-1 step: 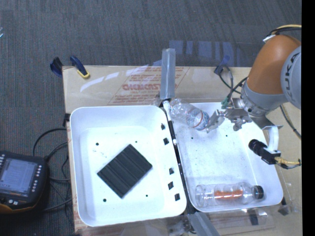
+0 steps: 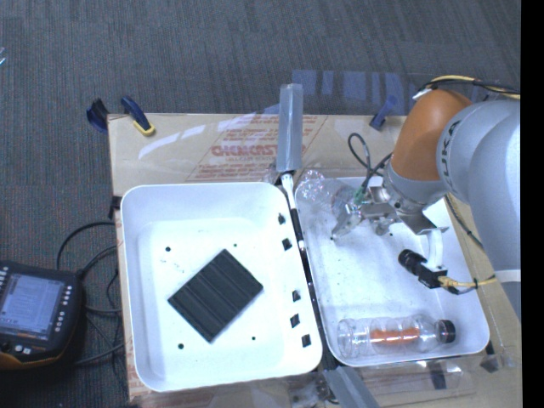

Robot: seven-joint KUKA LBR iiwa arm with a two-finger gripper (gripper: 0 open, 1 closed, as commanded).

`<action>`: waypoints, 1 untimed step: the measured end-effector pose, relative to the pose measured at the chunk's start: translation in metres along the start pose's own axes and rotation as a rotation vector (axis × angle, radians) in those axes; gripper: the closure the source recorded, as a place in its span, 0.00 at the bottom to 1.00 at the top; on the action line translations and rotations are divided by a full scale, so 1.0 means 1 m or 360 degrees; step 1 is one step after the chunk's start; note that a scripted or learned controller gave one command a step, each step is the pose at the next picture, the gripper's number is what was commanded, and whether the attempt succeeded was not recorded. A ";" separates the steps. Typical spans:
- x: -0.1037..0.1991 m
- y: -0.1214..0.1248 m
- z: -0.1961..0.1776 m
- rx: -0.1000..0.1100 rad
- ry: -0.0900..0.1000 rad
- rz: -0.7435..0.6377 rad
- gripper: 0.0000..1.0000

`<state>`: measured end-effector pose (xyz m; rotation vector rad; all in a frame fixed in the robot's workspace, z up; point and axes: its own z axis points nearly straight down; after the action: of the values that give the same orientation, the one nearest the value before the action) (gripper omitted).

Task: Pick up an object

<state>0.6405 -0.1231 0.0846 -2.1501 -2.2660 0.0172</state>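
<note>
A black ribbed square pad [image 2: 216, 293] lies flat in the left bin [image 2: 140, 228]. Along the near wall of the right bin [image 2: 374, 279] a clear plastic bottle [image 2: 395, 333] with something orange inside and a dark cap rests on its side. A small transparent object [image 2: 313, 185] sits in that bin's far left corner. My gripper [image 2: 360, 218] hangs low over the far part of the right bin, just right of the transparent object. Nothing can be made out in its grasp.
A black cylindrical fitting [image 2: 418, 265] with a yellow cable hangs off the wrist over the right bin. A teach pendant [image 2: 34, 308] lies on the floor at left. Clamps [image 2: 136, 116] hold the bench's far edge.
</note>
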 end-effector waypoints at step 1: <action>-0.079 -0.004 -0.014 -0.0008 -0.0004 -0.0176 0.00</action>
<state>0.6407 -0.2024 0.0986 -2.0247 -2.3851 0.0128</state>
